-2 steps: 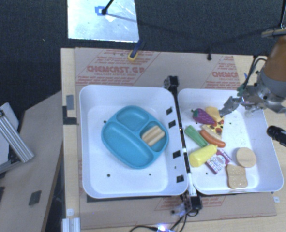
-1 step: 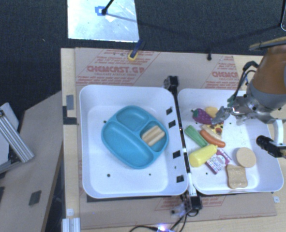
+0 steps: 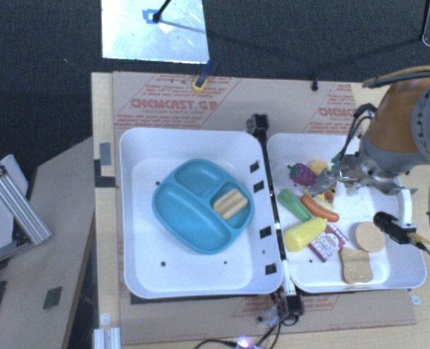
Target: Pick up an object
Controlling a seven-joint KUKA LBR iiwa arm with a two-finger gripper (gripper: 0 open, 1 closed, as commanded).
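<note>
Hand (image 3: 329, 182) low in right bin (image 3: 411, 271) near its back edge, above orange sausage (image 3: 320, 208); grip state unclear.

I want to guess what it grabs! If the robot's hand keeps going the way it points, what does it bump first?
Probably the orange hot dog just under the hand, though depth is hard to judge.

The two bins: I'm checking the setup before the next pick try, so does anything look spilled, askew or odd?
Nothing looks spilled or damaged. The blue plate lies tilted in the left bin, with one tan piece in a compartment. The rest of the toy food, including the orange sausage and toast, lies crowded in the right bin.
</note>
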